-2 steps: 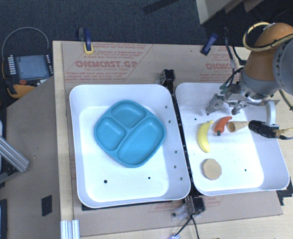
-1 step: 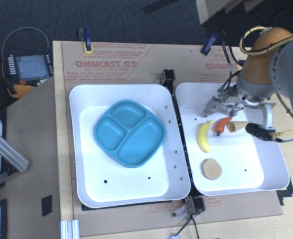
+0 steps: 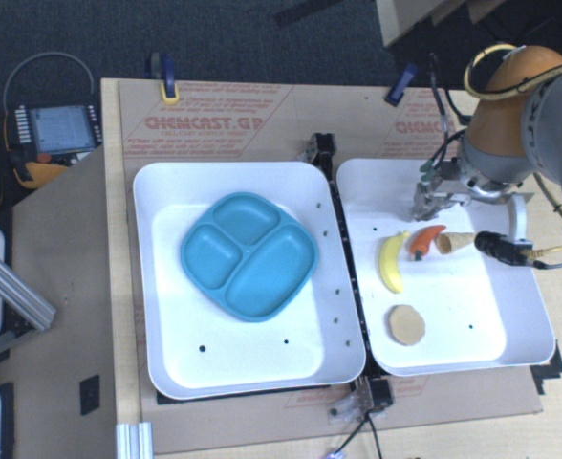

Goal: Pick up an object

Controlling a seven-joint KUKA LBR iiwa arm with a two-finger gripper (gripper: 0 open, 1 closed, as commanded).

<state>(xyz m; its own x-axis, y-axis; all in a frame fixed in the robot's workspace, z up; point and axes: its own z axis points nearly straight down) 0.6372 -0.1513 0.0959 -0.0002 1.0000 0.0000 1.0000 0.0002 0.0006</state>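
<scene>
Two white bins on the desk: left bin (image 3: 157,256) has a blue plate (image 3: 249,255); right bin (image 3: 510,338) has a banana (image 3: 392,263), carrot (image 3: 426,240), and cookie (image 3: 406,325). The tool (image 3: 432,202) hangs just above the carrot.

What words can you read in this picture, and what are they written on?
"CHEMCAST.G.P" in red letters, on the brown board under the left bin.
Smaller red lines above and below it: too blurred to read.
Red print on the board behind the right bin: partly hidden, too blurred to read.
Small screen at far left: too small to read.
</scene>
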